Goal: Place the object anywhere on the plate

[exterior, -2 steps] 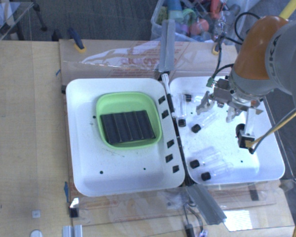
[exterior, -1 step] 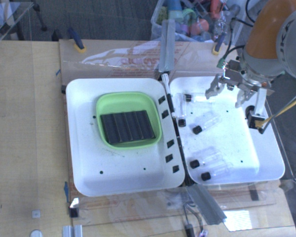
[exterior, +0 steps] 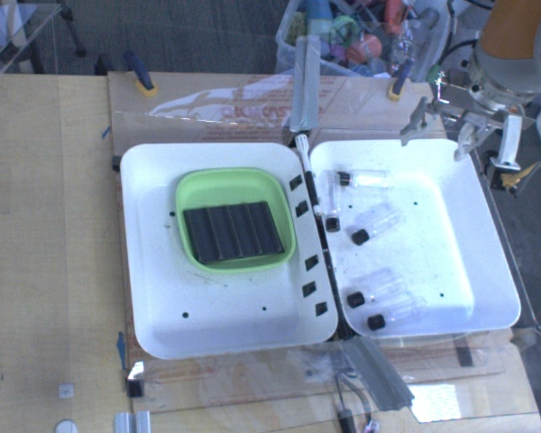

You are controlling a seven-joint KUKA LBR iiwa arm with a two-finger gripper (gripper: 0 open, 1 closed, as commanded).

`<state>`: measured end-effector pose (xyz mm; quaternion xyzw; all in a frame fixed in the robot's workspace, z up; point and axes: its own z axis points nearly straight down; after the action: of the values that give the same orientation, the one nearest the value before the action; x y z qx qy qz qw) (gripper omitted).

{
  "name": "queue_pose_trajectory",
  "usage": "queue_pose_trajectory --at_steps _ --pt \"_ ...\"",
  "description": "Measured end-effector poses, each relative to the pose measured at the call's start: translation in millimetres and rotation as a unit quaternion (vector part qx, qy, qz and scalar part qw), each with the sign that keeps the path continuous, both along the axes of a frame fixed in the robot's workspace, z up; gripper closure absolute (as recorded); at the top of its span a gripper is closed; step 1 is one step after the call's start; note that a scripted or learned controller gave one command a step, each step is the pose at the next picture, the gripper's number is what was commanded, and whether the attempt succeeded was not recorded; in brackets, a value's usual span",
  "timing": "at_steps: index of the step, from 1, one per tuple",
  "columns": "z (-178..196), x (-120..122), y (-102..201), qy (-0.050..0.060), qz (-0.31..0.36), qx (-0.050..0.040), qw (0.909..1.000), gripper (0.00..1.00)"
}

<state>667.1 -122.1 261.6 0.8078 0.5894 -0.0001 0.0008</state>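
A green square plate [exterior: 191, 192] sits in the left bin [exterior: 153, 287]. A dark ridged rectangular block [exterior: 233, 231] lies flat on the plate, slightly tilted. Several clear vials with black caps lie in the right bin [exterior: 460, 242]: one [exterior: 365, 179] near the back, one [exterior: 380, 218] in the middle, and a pair [exterior: 386, 287] near the front. My gripper [exterior: 442, 133] hangs over the right bin's back right corner, well away from the plate. It is open, with nothing between its fingers.
A divider with black clips [exterior: 308, 233] runs between the two bins. A clear tub of colourful items [exterior: 361, 16] stands behind the bins. Crinkled plastic film [exterior: 243, 102] lies behind the left bin. Bare wooden bench [exterior: 45, 242] extends to the left.
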Motion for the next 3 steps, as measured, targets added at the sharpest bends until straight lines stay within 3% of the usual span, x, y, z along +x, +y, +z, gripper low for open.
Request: queue_pose_trajectory --at_steps 3 --pt "-0.4 0.0 1.0 0.001 0.001 0.0002 1.0000 0.00"
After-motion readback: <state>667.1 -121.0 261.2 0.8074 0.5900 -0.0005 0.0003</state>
